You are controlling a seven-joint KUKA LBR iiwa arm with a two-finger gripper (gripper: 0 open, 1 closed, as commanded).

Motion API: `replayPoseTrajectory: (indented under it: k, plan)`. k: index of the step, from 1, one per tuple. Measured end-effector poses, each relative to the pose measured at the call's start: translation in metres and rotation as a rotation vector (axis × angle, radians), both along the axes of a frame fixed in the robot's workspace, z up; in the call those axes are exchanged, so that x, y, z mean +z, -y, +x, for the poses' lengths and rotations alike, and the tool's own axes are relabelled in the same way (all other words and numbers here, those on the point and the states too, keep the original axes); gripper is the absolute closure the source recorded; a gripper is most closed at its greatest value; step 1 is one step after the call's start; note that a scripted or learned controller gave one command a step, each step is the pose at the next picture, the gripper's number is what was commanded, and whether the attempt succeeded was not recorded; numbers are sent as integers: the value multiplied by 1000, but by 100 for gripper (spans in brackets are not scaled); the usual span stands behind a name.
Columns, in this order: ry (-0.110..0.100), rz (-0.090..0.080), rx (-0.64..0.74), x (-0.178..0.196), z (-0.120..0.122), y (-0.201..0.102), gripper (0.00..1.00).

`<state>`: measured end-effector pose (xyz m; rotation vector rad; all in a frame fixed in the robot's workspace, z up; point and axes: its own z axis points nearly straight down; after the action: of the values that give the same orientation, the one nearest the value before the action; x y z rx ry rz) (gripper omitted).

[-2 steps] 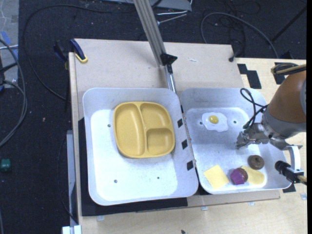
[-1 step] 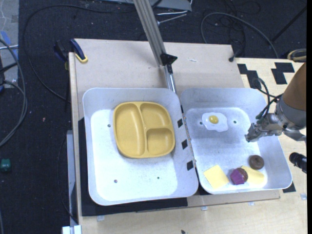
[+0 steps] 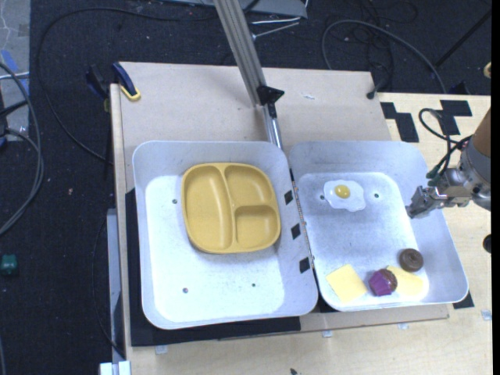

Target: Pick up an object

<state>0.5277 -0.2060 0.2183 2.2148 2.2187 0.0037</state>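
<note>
No writing can be read. The left bin [image 3: 156, 287] holds a yellow tray [image 3: 231, 208]. The right bin [image 3: 437, 233] holds a toy egg [image 3: 344, 194] at 12 o'clock, and cheese [image 3: 346, 283], a purple toy [image 3: 382, 282] and a brown donut [image 3: 411, 259] at 6 o'clock. I cannot tell how the jaws stand at 3 o'clock.

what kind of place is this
Probably a robotics lab test bench: two shallow white bins holding toy food such as a fried egg, a gripper at the right bin's edge, and loose cables on dark floor.
</note>
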Motion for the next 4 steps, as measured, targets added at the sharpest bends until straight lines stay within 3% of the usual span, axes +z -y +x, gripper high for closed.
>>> replayPoseTrajectory:
  k: [1,4]
  plan:
    - [-2,1,1,27,1,0,100]
    - [-7,4,6,33,33,-161,100]
